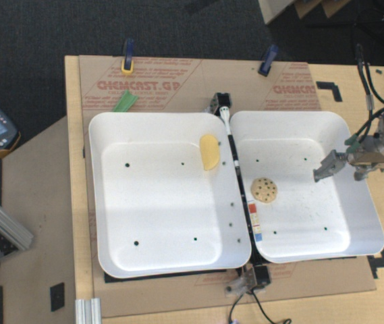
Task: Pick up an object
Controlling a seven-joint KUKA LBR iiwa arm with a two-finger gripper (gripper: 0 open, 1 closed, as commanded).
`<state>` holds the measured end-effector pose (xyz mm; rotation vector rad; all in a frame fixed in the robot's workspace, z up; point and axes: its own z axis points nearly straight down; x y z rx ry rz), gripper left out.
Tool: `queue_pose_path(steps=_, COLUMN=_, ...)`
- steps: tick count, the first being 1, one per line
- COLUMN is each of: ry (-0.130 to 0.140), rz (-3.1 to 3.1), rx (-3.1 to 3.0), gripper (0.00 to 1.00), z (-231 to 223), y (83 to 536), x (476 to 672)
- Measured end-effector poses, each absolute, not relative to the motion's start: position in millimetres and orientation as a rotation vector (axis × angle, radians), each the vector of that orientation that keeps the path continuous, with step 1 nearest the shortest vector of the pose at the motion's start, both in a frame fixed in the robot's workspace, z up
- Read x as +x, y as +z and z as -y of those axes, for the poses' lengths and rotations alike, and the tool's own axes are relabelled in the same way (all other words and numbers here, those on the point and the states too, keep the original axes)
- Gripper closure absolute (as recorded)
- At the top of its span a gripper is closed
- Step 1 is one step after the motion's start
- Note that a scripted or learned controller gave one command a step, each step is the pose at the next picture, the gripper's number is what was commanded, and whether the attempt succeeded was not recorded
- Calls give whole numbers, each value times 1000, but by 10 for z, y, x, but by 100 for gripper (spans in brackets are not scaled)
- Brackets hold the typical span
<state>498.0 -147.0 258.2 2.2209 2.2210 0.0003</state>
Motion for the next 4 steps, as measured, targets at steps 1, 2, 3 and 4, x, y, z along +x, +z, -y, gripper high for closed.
queue_pose_path(steps=1, ry=2, rz=-2219, rx=2218, gripper=100, z=1472, y=2689, x=4987)
queue_pose_path(steps=2, ry=5, rz=-2214, rx=2217, gripper=100, z=1594, y=3248, x=4795)
queue_pose_path(steps=3, ry=3, rz=-2222, rx=2215, gripper=100, z=1402, y=3279, x=4802)
queue_pose_path(steps=4, ry=3, rz=-2221, rx=2216, gripper=100, z=1274, y=3327, x=4802)
